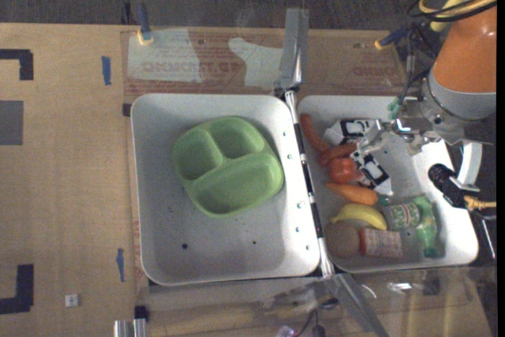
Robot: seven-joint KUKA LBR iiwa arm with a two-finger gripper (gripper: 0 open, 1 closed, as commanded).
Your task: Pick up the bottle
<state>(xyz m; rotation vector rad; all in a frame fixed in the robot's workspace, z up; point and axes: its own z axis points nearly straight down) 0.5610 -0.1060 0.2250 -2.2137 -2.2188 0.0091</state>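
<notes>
Front of the right bin (465, 252) is where the crowd is: a brown round thing (344, 239), a red-labelled can (381, 242) touching it, and just beside that the bottle (418, 221). The bottle is green with a label and lies on its side in the front right part of the bin, one end toward the banana (359, 215), the other near the bin wall.

A bit further back are a carrot (353, 192) and a red veggie (343, 170). Behind those hangs the gripper (383, 136), over the middle back of the bin. It's clearly apart from the bottle and carrying nothing I can see. Honestly can't tell how wide it's set from this angle, too much metal clutter.

The left bin just has a green plate (229, 166), not relevant.

So I'd say we're at the approach stage. To do it well:
- Bring the gripper toward the front right and line it up across the bottle's narrow width, not along its length.
- Aim for the labelled middle. It's round and will probably roll if pinched off-centre.
- Watch the can and banana. They sit tight against it, so come straight down and don't sweep in sideways.
</notes>
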